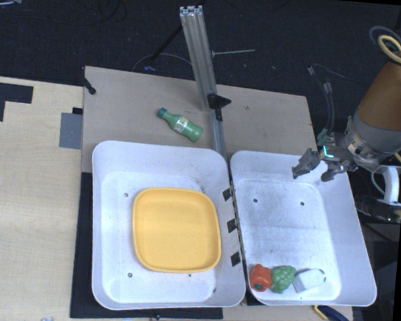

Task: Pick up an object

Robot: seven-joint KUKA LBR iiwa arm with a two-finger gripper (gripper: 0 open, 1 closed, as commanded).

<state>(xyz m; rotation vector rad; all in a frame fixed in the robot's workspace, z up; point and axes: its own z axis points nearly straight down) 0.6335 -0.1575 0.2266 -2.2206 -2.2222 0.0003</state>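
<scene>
Pincer (318, 165) hangs open, holding nothing, over the right bin's (362, 242) far rim. Targets cluster at its near edge: red piece (260, 277), green piece (282, 277), white block (309, 279). Descend squarely onto one, avoiding neighbours.

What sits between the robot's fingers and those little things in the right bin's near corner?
Nothing visible. The gripper hangs open at the right bin's far edge; the red piece, green piece and white piece lie across bare bin floor.
</scene>
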